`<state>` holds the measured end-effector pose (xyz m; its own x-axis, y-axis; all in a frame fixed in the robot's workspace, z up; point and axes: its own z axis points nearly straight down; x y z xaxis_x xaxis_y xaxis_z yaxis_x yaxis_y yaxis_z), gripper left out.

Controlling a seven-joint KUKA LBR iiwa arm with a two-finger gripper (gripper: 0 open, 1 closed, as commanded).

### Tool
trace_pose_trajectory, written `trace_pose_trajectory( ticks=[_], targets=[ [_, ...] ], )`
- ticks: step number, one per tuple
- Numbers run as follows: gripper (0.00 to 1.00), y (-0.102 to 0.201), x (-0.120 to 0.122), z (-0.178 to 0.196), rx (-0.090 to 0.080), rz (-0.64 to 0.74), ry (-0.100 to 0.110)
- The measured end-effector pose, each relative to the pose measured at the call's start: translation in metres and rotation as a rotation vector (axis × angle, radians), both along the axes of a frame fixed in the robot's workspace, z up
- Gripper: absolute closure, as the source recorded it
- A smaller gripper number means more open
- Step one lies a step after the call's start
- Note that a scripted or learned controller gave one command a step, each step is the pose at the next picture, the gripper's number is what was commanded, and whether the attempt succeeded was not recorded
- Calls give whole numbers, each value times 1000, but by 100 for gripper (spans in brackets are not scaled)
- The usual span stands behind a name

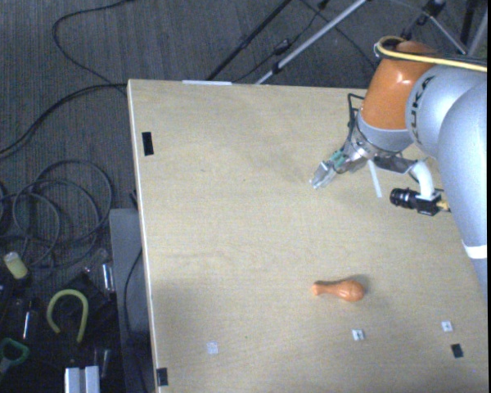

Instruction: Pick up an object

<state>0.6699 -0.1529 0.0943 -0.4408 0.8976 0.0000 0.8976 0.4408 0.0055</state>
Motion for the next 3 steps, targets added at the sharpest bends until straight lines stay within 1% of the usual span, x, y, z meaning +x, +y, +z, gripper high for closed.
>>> trace_pose_trajectory(
  ticks=[1, 2, 3],
  targets=[
    [0, 0, 0, 0, 0, 0, 0],
    [100, 1, 1, 10, 2, 0, -3],
    [100, -36, -1, 123, -5, -112, 3]
  ],
)
